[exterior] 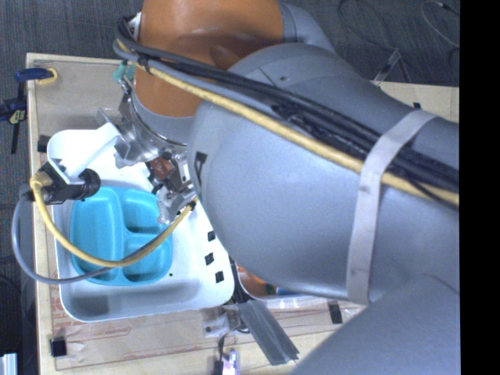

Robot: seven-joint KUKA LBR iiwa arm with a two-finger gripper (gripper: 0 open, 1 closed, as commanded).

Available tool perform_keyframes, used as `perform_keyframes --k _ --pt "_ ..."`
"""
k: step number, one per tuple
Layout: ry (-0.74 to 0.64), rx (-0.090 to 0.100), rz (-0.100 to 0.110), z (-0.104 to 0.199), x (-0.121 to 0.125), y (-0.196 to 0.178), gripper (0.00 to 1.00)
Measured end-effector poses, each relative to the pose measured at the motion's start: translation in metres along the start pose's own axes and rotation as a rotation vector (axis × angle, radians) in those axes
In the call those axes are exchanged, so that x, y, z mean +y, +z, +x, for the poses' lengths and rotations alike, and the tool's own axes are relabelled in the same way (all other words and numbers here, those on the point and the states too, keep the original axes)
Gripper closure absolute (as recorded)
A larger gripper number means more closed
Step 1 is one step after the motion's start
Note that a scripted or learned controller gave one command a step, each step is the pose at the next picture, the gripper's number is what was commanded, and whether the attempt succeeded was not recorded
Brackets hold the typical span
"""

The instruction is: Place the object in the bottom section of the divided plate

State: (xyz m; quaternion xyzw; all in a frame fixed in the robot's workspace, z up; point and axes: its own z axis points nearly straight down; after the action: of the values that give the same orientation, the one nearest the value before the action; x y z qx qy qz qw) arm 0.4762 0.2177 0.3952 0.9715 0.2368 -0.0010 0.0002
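Gripper (168, 184) hung over the blue plate's (98, 229) upper right edge; its state could not be told. That plate lay in the left bin (125, 303).

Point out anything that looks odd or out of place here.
A yellow cable droops in a loop across the blue divided plate in the white bin, lying over its sections. Otherwise nothing looks spilled or damaged.
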Motion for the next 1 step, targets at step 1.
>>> perform_keyframes --k 1 --pt "0.000 0.000 0.000 0.0000 0.0000 0.0000 0.00"
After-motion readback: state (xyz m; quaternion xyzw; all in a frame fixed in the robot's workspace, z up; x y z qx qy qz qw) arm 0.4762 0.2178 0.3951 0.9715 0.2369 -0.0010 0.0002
